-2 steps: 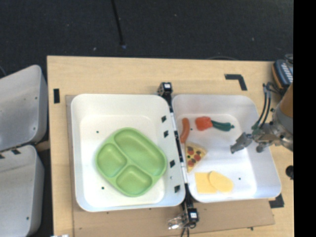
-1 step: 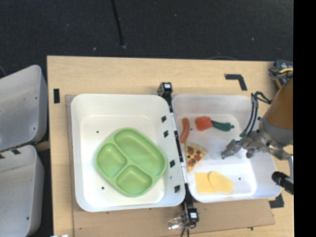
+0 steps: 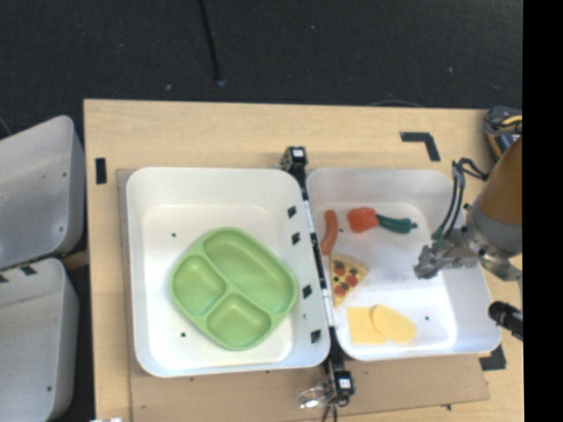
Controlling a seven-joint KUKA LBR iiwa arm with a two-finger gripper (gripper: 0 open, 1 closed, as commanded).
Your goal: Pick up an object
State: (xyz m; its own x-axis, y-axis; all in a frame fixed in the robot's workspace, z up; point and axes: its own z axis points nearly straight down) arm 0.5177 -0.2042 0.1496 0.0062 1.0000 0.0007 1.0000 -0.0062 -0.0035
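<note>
In the camera view, your gripper (image 3: 428, 260) hangs over the right bin (image 3: 413, 181), near its right wall; you cannot tell how the jaws stand. The nearest pickable things are the yellow slices (image 3: 380, 324), the pizza slice (image 3: 347, 276), the red pepper (image 3: 378, 221) and the sausage (image 3: 329, 230). Centre over one piece, clear of its neighbours, before you descend

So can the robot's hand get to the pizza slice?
Probably yes. The hand is over the right bin, the same one the pizza slice lies in, with bare floor between them.
</note>
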